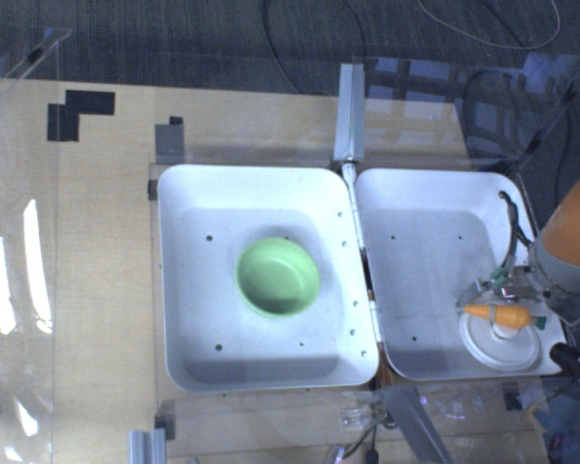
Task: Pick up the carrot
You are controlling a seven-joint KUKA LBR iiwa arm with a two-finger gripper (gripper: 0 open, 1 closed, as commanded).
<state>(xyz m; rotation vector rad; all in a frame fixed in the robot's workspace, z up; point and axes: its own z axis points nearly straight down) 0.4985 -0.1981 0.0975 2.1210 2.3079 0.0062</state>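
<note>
The small orange carrot lies in the right bin, near its front right corner, resting on the far rim of a round white plate. My gripper reaches in from the right and hovers directly over the carrot's far side, very close to it or touching it. The grey wrist and the orange band rise above the bin's right wall. The gripper's metal parts hide the carrot's green end.
A green bowl sits in the middle of the left bin. A black cable runs down the right bin's right wall. A metal divider post stands behind the two bins.
</note>
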